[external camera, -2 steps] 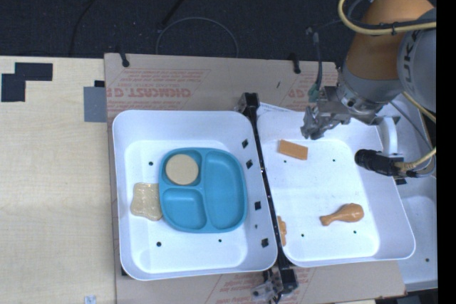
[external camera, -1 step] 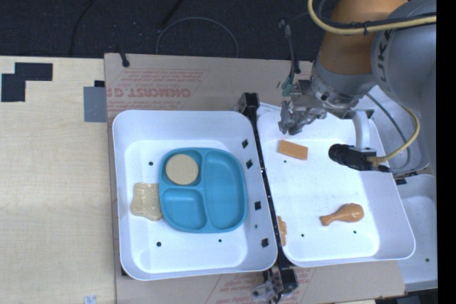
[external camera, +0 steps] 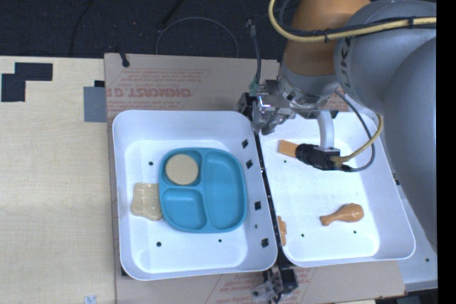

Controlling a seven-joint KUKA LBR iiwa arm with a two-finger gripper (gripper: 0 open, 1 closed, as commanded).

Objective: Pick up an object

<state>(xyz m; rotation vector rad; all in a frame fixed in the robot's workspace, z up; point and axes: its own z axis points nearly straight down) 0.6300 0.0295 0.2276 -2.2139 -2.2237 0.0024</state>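
A: The arm (external camera: 370, 60) is reaching in from the right and hanging over the top of the right bin (external camera: 370, 238); what is it lining up for?

B: Judging by the layout, a pick in that bin; the gripper (external camera: 269, 114) is sitting near the bin's upper left corner, close to the divide with the left bin (external camera: 132, 253); whether the claw is released or clenched, I cannot tell.

A: What is lying within reach?

B: The chicken drumstick (external camera: 342, 214) is resting well apart from the walls in the lower right; an orange block (external camera: 287, 148) is lying just below the gripper, beside a black fitting on the cable; a small orange piece (external camera: 282, 231) is sitting tight against the left wall.

A: And in the other bin?

B: A blue divided tray (external camera: 214, 206) is holding a round cracker (external camera: 181, 169); a pale waffle-like piece (external camera: 147, 201) is touching its left edge.

A: Best choice?

B: Probably the drumstick; it is offering free space on both sides, so closing across its narrow shank seems safest.
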